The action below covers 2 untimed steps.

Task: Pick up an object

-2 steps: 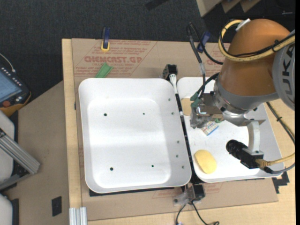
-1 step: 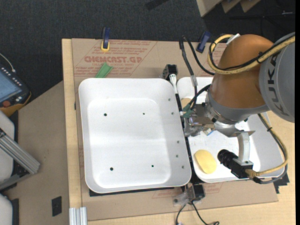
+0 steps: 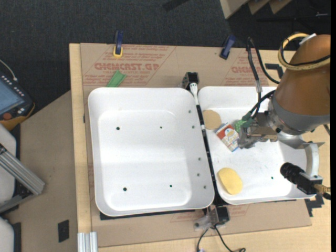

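In the right bin (image 3: 257, 192) lie a small red-and-white carton (image 3: 228, 136), a tan round piece (image 3: 211, 119) near the divider, and a yellow oval object (image 3: 230, 180) toward the front. My gripper (image 3: 244, 136) hangs low over the bin's middle, right beside the carton's right end, with a bit of green showing at it. The wrist and the orange band (image 3: 304, 83) cover the fingers from above.
The left bin (image 3: 105, 193) sits alongside, sharing a black divider (image 3: 202, 135). Clamps hold the cardboard base at the back edge. A black fitting (image 3: 295, 175) on the arm hangs over the right bin's front right corner. A green strip (image 3: 115, 79) lies behind the left bin.
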Available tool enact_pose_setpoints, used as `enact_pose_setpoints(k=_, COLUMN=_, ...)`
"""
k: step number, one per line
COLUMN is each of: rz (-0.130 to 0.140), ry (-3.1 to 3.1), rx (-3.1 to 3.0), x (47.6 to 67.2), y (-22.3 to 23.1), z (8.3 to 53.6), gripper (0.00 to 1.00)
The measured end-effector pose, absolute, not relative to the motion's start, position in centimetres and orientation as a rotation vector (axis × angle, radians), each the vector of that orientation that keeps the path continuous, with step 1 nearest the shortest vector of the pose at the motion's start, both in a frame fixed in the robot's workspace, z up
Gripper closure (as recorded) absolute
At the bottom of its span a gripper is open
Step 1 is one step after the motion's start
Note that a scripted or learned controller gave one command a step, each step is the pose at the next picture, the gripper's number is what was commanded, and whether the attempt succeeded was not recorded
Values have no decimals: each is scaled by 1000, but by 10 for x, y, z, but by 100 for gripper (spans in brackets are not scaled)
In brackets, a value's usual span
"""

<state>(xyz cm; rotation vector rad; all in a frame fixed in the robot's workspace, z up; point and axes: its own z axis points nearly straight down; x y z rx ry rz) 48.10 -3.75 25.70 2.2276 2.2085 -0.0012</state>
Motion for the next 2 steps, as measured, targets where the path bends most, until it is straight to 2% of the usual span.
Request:
enact_pose_setpoints(k=1, rz=5, ry=2225, rx=2213, x=502, y=20, z=279, gripper=100)
enact_pose_setpoints(k=2, rz=0, ry=2215, rx=2224, x=521, y=-27, z=266, gripper=100)
